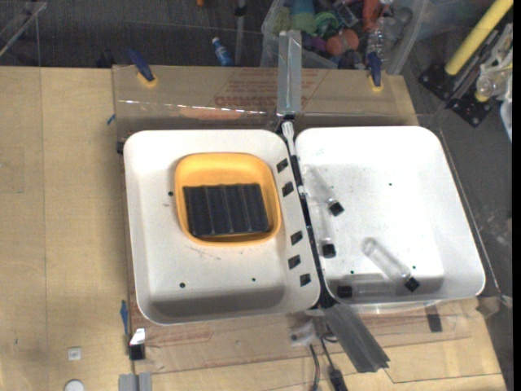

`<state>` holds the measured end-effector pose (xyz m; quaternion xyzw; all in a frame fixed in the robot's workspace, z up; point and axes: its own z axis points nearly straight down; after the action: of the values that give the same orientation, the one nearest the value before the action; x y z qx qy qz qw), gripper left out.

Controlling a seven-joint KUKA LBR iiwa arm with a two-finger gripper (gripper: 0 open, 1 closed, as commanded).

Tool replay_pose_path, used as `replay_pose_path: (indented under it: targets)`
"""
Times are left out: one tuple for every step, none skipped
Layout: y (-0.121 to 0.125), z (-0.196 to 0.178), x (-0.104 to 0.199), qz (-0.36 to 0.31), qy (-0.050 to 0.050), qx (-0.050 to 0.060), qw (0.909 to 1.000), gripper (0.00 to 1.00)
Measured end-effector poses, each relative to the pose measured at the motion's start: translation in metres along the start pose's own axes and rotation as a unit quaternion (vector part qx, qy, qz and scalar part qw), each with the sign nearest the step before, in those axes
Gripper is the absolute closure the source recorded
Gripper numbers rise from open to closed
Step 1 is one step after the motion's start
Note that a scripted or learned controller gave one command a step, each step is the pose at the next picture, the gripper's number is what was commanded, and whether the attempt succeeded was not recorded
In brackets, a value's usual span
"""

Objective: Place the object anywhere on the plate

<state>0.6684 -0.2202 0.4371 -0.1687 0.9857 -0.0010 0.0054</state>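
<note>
A pale wooden bench [57, 218] fills most of the view under even, soft light, with a clear plastic sheet [212, 96] clamped along its far edge by small blue-and-orange clamps [145, 72]. Beyond the bench lies a dark grey carpeted floor [122, 10]. On it stand a clear plastic tub of colourful toys [350, 15] and, at the far right, a yellow foam tube [484, 27].

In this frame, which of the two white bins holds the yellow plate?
The left bin holds the yellow plate, with a dark ridged block on it. The right bin has clear tubes instead.
</note>
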Motion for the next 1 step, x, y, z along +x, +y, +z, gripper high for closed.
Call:
replay_pose_path:
  targets:
    - [-0.0009, 0.0092, 0.0012, -0.203, 0.001, -0.003, 0.9793, 1.0]
